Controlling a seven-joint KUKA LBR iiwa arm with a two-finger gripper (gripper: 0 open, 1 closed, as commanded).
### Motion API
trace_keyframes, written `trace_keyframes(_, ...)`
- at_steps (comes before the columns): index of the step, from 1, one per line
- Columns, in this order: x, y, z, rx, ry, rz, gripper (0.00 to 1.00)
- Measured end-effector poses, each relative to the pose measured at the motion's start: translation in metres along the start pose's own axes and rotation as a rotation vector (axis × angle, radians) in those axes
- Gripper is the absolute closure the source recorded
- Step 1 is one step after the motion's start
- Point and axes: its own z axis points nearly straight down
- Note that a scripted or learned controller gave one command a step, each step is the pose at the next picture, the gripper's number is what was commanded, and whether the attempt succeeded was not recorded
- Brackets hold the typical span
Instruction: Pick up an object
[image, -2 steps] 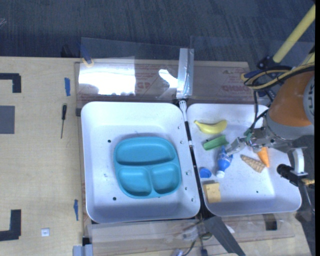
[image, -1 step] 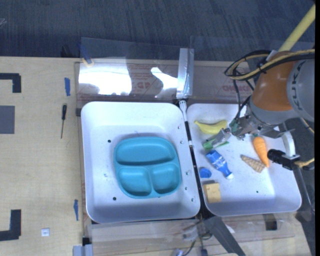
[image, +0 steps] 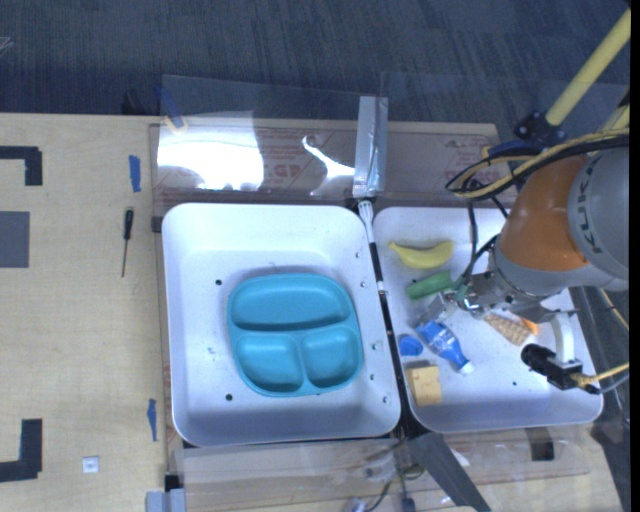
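While the grey arm with its orange band leans over the right shallow white bin, its gripper sits low at that bin's middle, touching or just beside a green elongated plastic object (whether anything is gripped, I cannot tell). Toward the far edge lies a yellow banana; a blue-and-white tube and tan block lie nearer the front. A turquoise divided tray fills the left white bin.

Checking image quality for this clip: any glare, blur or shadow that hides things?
Camera view: strong glare on the clear panel behind the left bin; blue tray sharp and evenly lit; the arm covers part of the right bin, small items there slightly soft.
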Motion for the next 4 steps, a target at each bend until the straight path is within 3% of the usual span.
trace_keyframes(1, -0.012, 0.084, 0.004, 0.004, 0.000, -0.178, 0.00)
trace_keyframes(2, -0.013, 0.086, -0.010, -0.005, -0.003, -0.179, 1.00)
trace_keyframes(3, 0.074, 0.086, -0.100, -0.002, 0.002, -0.053, 1.00)
trace_keyframes(4, 0.070, 0.083, -0.095, 0.008, 0.001, -0.048, 0.00)
